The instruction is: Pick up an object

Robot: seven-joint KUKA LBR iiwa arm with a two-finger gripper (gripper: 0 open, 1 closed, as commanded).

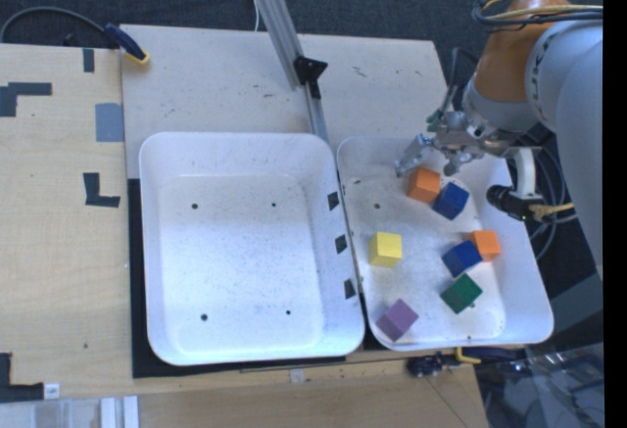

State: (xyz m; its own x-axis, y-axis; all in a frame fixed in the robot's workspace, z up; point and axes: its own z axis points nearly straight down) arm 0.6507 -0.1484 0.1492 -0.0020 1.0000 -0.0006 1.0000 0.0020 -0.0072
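The claw hovers with fingers spread apart, gripping nothing, over the far end of the right bin. The orange cube lies just beside it at six o'clock, touching a blue cube at its four o'clock.

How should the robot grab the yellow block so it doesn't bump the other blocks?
Probably straight down from above, pinching two opposite flat sides of the yellow block. It sits alone in the right bin with bare floor on every side, so fingers should fit beside it. The gripper hangs over the bin's far end by the orange block, so it must first move across.
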